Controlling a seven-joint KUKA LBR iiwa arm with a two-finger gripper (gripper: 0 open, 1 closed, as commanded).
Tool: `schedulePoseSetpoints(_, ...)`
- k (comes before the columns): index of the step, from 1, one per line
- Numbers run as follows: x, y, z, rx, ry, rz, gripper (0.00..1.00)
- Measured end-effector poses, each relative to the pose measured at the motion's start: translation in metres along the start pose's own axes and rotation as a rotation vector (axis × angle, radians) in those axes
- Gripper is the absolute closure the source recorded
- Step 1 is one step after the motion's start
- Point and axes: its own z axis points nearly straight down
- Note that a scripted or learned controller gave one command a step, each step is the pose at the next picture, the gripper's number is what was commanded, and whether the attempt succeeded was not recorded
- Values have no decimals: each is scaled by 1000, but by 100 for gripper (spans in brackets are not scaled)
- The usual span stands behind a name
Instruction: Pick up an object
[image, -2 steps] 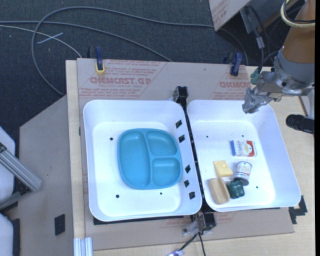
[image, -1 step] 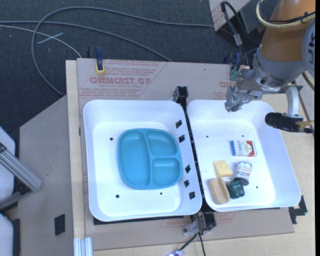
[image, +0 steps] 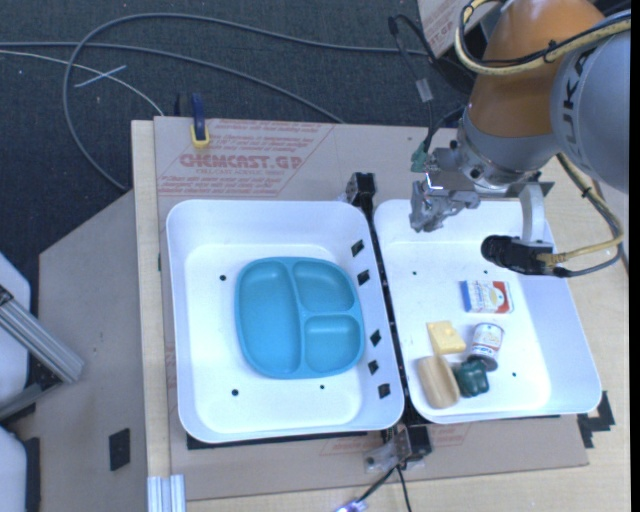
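Observation:
My gripper (image: 432, 215) hangs over the back left corner of the right bin (image: 560, 385), with nothing visible between its fingers. Toward the front of that bin lie a small red, white and blue packet (image: 485, 296), a yellow block (image: 446, 336), a small brown jar with a white label (image: 487, 341), a dark green object (image: 472, 378) and a tan block (image: 436, 381). All of them sit well in front of the gripper, apart from it.
The left bin (image: 190, 300) holds a blue divided plate (image: 300, 316). Black clips run along the seam between the bins (image: 372, 300). A black cylinder on the arm (image: 510, 252) reaches over the right bin's back. Cables lie on the dark floor behind the bench.

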Motion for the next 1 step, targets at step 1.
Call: schedulePoseSetpoints(1, 54, 20, 11, -5, 0, -1, 100)
